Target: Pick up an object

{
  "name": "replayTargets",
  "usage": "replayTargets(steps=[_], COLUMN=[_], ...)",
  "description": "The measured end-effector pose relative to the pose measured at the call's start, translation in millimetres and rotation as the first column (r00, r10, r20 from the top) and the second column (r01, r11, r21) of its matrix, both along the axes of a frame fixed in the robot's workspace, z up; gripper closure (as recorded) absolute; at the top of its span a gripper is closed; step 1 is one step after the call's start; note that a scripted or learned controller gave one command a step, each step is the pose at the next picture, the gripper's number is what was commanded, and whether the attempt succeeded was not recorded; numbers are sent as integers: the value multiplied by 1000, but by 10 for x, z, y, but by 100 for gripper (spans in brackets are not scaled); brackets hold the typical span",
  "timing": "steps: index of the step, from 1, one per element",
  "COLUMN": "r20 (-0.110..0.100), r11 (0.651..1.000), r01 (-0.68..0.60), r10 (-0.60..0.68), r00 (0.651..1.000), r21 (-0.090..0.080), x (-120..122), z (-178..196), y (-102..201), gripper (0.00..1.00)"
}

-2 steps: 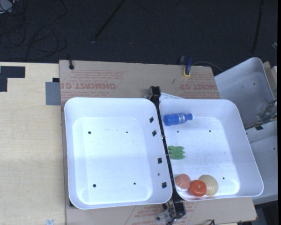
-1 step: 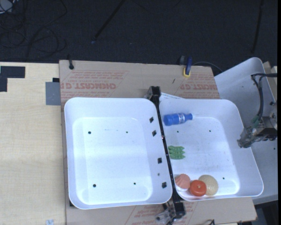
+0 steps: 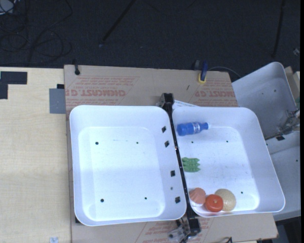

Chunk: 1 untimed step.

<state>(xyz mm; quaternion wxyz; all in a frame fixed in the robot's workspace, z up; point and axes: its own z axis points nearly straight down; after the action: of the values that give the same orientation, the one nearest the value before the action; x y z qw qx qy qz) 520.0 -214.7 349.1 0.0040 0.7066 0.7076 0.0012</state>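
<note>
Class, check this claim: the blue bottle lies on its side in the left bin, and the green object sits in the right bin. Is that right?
One detail is wrong. The camera view shows the blue bottle lying on its side in the right bin, not the left bin. The green object is indeed in the right bin.

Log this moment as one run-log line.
stage: before pick | right bin: blue bottle, green item, red item, tan item, pink item | grasp: none yet

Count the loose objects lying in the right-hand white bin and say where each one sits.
5. A blue bottle lies near the far left corner. A green item lies by the left wall. At the near edge sit a pink piece, a red ball and a tan ball.
</note>
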Motion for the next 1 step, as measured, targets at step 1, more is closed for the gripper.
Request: replayTargets(steps=[1], r20=[-20], r11=[1000], r01=[2], r10=[-2], r00=[1000], r21=[8], x=[-60], z=[-1209], y=[51], gripper=[100])
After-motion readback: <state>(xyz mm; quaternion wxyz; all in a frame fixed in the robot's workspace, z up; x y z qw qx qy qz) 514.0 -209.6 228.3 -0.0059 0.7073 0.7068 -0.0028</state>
